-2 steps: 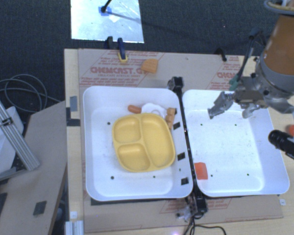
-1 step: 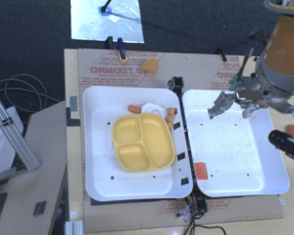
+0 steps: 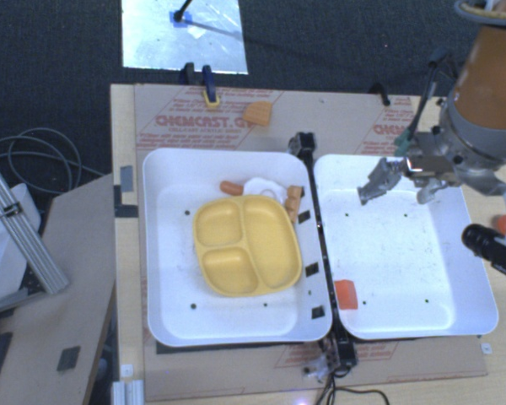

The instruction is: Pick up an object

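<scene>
Two white bins sit side by side; my gripper [image 3: 402, 180] hangs spread open and empty over the right bin [image 3: 422, 251], since its orange block [image 3: 345, 294] lies apart, at the near-left corner

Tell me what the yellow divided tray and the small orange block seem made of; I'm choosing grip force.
The yellow divided tray looks like moulded plastic, matte to slightly glossy, with smooth rounded compartment edges. The small orange block in the right bin looks matte, possibly foam or soft plastic; it is too small to be sure.
</scene>
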Robot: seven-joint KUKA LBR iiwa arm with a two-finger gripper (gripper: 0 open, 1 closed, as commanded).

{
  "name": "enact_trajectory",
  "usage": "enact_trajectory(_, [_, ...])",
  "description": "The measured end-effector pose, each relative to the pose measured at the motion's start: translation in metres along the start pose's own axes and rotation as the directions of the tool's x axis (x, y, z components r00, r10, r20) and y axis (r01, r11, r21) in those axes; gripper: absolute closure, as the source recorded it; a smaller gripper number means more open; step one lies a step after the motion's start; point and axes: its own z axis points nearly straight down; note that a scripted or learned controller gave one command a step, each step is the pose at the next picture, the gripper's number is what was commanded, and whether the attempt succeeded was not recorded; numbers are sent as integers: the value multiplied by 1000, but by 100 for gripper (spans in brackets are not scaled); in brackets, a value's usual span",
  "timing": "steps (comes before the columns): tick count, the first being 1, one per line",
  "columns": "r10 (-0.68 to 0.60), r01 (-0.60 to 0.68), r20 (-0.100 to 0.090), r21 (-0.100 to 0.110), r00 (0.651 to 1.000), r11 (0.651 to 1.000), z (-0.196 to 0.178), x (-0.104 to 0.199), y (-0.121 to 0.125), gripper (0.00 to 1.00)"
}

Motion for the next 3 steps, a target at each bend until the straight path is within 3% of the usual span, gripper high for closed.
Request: enact_trajectory(3, [0,0,0,0,1000,1000,0,0,0,0])
